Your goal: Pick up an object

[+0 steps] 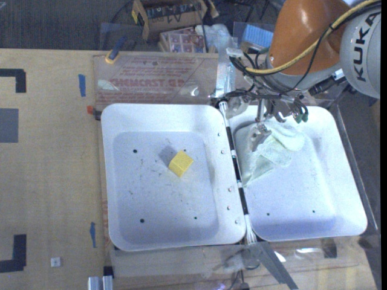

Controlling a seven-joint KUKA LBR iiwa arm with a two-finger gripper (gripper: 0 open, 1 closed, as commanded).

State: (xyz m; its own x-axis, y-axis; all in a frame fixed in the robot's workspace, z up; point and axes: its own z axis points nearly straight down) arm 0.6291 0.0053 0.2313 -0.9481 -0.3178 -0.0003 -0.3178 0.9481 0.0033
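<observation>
Closest to my camera is the front edge of the worktop point(48, 222), a pale wooden surface with black corner marks and bits of blue tape along its left part. On it sit the two shallow white bins, side by side and touching along their inner rims. In the left bin point(121, 222) I see a small yellow block point(181, 163) lying near the middle of the floor, tilted so a corner points toward me, with a small grey patch just beside it on the far-left side; I cannot tell whether that is a shadow or a separate piece. The right bin point(326, 216) holds a crumpled, translucent pale plastic bag point(273, 150) in its far-left part, close to the shared rim. The arm point(314, 29) comes in from the right, its orange band bulky above the wrist and a yellow cable looping over it. The gripper point(261, 135) hangs down over the far-left part of the right bin, right at the plastic bag, and its tip overlaps the bag's upper edge from my angle. I cannot tell whether the gripper is open or closed, nor whether it has caught any of the bag, since the pale film and the metal blur together there. Behind the bins lies a clear plastic sheet point(157, 83) with red lettering, and beyond it a cardboard box point(169, 8) amid floor clutter.
</observation>
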